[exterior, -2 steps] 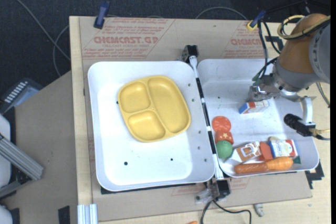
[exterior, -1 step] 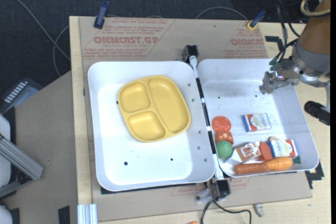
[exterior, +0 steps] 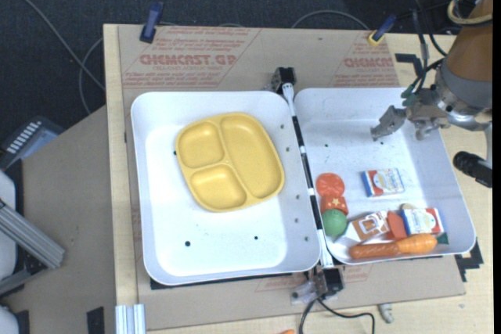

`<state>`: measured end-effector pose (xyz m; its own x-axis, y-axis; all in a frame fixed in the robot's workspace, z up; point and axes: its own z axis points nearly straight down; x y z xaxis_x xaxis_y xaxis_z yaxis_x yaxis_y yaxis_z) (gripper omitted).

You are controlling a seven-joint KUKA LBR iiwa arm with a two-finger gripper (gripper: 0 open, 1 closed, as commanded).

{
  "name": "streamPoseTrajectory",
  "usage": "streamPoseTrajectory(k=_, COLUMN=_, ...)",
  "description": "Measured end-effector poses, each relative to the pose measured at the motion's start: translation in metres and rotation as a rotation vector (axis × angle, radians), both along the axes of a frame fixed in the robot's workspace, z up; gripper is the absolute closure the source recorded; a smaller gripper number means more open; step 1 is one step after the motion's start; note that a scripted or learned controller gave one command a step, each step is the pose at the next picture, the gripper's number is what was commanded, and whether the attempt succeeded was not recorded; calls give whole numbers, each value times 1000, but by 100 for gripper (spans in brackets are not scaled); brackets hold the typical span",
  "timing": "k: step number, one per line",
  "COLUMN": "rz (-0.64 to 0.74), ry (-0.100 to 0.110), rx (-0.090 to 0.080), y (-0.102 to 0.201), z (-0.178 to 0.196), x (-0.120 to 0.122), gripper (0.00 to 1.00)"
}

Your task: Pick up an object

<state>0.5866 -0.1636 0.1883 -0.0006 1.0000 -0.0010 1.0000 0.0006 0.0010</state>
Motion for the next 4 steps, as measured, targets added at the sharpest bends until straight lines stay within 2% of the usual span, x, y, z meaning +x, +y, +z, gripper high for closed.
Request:
streamPoseTrajectory(k=1, rz=-2, ry=2, rx=1, y=-21, z=-104, x=-88, gripper=0)
streamPoseTrajectory(k=2, rz=1, ry=-1, rx=1, y=-6, z=-104, x=-28, gripper=0)
streamPoseTrajectory(k=3, rz=-3, ry=4, rx=1, y=-39, z=-104, x=-101, gripper=0)
streamPoseTrajectory(k=4, rz=1, ry=-1, rx=2, y=9, z=-103, x=-1, gripper=0)
